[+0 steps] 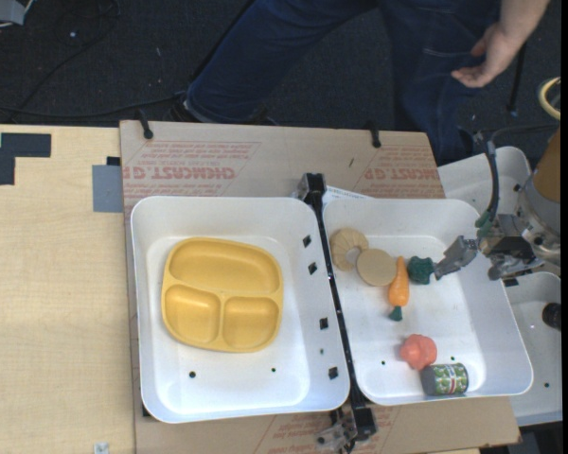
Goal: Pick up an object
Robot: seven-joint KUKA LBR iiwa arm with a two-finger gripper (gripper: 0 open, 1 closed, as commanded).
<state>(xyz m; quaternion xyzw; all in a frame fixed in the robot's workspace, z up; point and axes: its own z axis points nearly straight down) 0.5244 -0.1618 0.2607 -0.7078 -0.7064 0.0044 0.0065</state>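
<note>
Hovering open and empty at the right bin's (511, 367) right wall, the gripper (473, 256) should probably drop straight onto the green toy (420, 270) just left, squeezing its middle.

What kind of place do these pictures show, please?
Probably a robotics lab: two shallow white bins taped on cardboard hold a yellow divided plastic plate and toy food, while a grey two-finger gripper reaches in.

Pale wooden bench (47, 282); dark floor (76, 55) with cables (104, 26); cardboard sheet (265, 164) beneath
</note>
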